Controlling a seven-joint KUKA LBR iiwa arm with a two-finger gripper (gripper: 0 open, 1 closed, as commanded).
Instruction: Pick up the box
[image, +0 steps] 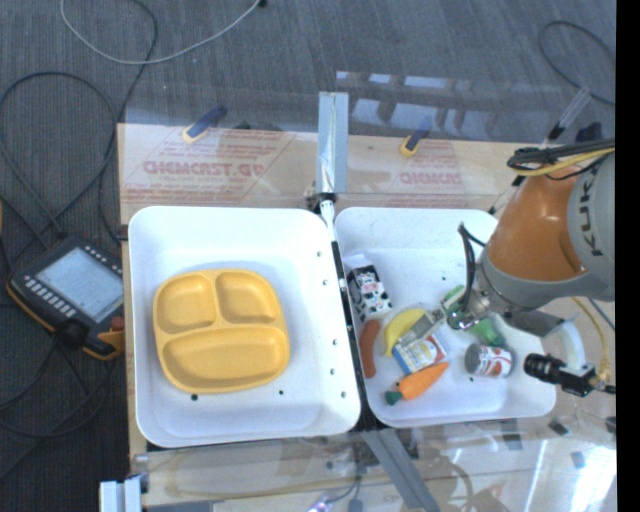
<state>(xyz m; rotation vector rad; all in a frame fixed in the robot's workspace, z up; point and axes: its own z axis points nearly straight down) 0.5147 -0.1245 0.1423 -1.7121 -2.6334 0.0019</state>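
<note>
My gripper (447, 318) hangs just right of the box (419, 353); can't tell jaw state; banana (403, 326) to its left.

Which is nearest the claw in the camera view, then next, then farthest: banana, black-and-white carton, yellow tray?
1. Banana, just left of the claw in the right bin.
2. Black-and-white carton, at that bin's left wall.
3. Yellow tray, in the left bin.

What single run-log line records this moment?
task: pick up box | hand: low in right bin | box: lying between banana and carrot | left bin: yellow tray
</note>
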